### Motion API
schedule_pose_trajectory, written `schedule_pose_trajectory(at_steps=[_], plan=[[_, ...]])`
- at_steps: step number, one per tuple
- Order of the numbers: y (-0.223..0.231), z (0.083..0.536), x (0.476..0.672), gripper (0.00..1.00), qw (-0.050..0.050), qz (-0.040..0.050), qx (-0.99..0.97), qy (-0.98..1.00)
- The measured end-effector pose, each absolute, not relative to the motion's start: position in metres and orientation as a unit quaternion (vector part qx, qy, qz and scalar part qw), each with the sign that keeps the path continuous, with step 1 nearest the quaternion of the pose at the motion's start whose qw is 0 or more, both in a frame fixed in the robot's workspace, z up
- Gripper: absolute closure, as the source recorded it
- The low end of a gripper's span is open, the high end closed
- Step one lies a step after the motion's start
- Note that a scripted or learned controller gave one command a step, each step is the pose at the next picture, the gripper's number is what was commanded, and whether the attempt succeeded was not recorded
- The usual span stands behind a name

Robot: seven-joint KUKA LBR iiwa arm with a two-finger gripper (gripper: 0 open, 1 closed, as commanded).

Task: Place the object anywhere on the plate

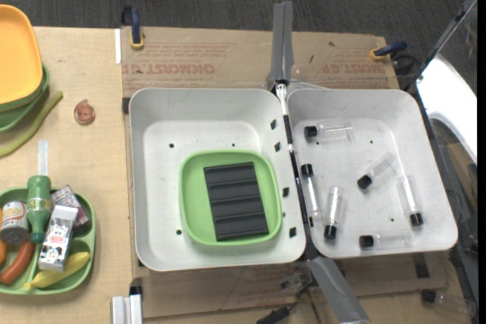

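The clear black-capped vials [377,171] lie scattered in the right bin [342,99] just right of the green plate [194,186], seemingly as pick stock, none yet on that plate, which bears a dark ribbed block [235,199]; the gripper's state cannot be told.

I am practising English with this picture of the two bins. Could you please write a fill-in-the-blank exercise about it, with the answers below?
1. The green plate lies in the ____ bin.
2. A ribbed block of ____ colour rests on the plate.
3. The clear tubes with black caps lie in the ____ bin.
4. Both bins are ____ in colour.

Missing words: left; black; right; white
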State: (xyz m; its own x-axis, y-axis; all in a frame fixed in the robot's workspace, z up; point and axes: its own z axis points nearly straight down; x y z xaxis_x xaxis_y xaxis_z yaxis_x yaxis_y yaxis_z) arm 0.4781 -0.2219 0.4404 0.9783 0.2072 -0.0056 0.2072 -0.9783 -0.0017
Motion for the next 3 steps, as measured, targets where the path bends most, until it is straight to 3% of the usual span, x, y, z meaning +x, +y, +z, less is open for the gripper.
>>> schedule_pose_trajectory(at_steps=[3], plan=[[-0.2217,0.4404,0.4839,0.0,0.0,0.0025,-0.995,-0.102]])
